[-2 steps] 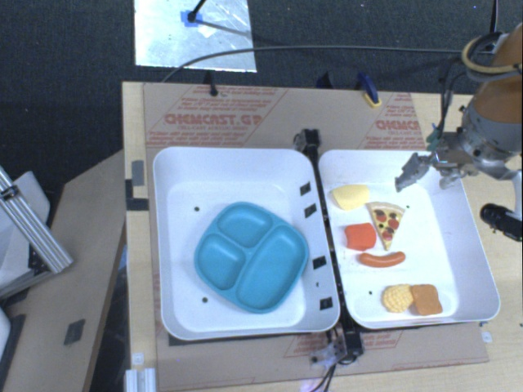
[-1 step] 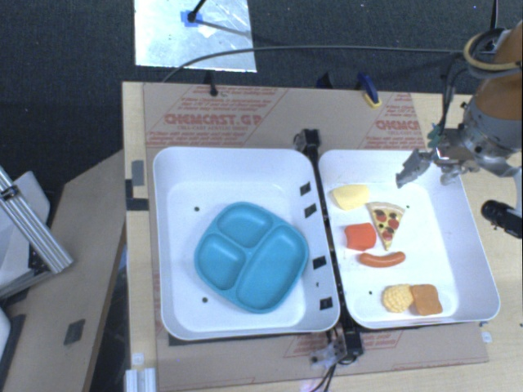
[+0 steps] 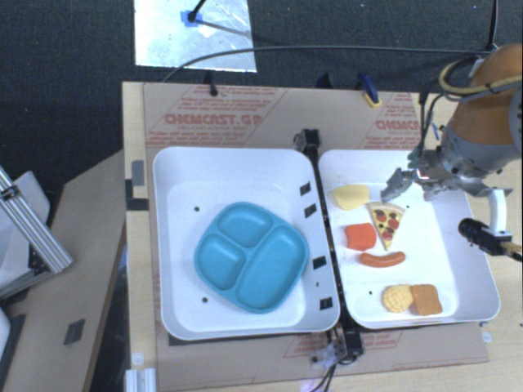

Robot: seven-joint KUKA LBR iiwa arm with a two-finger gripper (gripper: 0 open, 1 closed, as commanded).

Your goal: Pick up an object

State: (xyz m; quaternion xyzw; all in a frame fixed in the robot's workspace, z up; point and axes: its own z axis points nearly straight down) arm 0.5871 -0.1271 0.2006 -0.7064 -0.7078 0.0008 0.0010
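Dark carpet runs all around a bench (image 3: 245,121) topped with brown printed board, and two shallow white bins sit side by side on it. Biggest thing in the left bin (image 3: 184,186) is a blue divided plate (image 3: 251,256), lying a bit skewed and minding its own business. The right bin (image 3: 470,276) has all the toy food: a pale yellow piece (image 3: 352,196) up near the divider, a pizza slice (image 3: 386,221) just right of it, a red-orange block (image 3: 360,236) below the yellow piece and touching or nearly touching the slice, a sausage (image 3: 382,259) under that, and a round cracker (image 3: 397,298) next to a brown cookie (image 3: 426,299) down by the near edge. The grey arm with its orange band reaches in from the right, and the gripper (image 3: 398,185) hangs over the far part of the right bin with nothing in it; its fingers look slightly apart, though it's hard to be sure from this angle. What matters is that the pizza slice sits just below and a hair left of the fingertips in the picture, closest of anything, with its long axis running from the wide crust end near the gripper toward the point at the near side. The yellow piece is off to the gripper's left, a close second. Best guess is the slice is the pick, and the jaws would want to straddle it across its narrow width.
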